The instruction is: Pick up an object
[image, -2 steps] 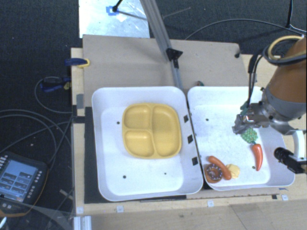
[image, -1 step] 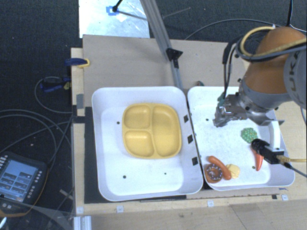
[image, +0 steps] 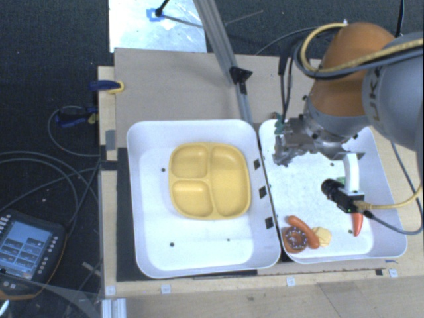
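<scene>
- Camera view: the grey arm (image: 391, 91) with its orange band reaches in from the right and ends over the right bin (image: 301, 191).
- The gripper (image: 286, 150) sits over the far left part of the right bin, close to the wall shared with the left bin (image: 152, 244).
- Cannot tell whether the gripper is open or closed; it looks dark and cluttered from this angle, and nothing can be seen held in it.
- Pickable things lie in the near part of the right bin, well apart from the gripper.
- A red-orange sausage (image: 301, 226) lies at a slant, touching a brown doughnut (image: 293, 240) near the bin's front left corner.
- A pale yellow lump (image: 322, 236) lies just beside the sausage's right end.
- An orange carrot-like piece (image: 358, 225) lies further right, pointed end toward the near rim.
- In the left bin a yellow divided plate (image: 211, 181) lies flat, roughly in the middle, with three compartments.
- Both bins stand side by side on the brown bench (image: 172, 85).
</scene>
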Action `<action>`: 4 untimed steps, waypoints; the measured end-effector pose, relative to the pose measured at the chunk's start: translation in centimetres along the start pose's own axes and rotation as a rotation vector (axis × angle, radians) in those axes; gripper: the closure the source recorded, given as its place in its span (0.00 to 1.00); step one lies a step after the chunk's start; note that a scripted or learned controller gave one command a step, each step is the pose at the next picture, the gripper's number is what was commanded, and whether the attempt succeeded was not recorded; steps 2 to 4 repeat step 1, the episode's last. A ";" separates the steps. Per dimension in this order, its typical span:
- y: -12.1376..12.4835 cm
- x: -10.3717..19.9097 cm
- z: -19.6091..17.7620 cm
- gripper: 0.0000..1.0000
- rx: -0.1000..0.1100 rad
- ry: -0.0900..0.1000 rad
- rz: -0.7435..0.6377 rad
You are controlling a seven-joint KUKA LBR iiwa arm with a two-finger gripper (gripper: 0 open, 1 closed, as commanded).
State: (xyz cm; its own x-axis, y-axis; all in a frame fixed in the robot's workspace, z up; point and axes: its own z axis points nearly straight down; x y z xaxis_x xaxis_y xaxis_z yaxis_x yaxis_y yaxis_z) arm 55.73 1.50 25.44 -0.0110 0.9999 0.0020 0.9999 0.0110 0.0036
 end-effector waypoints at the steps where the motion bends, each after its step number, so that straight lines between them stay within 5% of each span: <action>1: 3.7 3.5 1.1 1.00 0.000 -0.001 0.002; 4: 3.7 3.5 1.1 1.00 0.000 -0.001 0.002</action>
